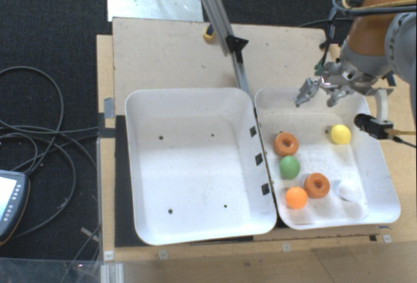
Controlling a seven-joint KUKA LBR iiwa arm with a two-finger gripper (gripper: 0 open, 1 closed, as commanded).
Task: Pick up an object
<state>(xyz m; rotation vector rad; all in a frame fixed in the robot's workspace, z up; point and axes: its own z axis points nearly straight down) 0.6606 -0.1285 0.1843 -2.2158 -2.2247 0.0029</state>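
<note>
Nothing's getting picked up yet: the end effector [320,94] is hanging over the right bin's [381,178] far corner, fingers spread and gripping nothing, while the yellow ball [340,134] is sitting just below it.

In the right bin [378,164] lie two brown ring-shaped doughnuts [286,143] [316,184], a green ball [289,167] between them, an orange ball [296,197], a yellow ball [340,134] and a white ball [349,192] near the front corner.

Single fixed cam, overhead, slanted down, mid-range, both bins [195,164] in frame
</note>
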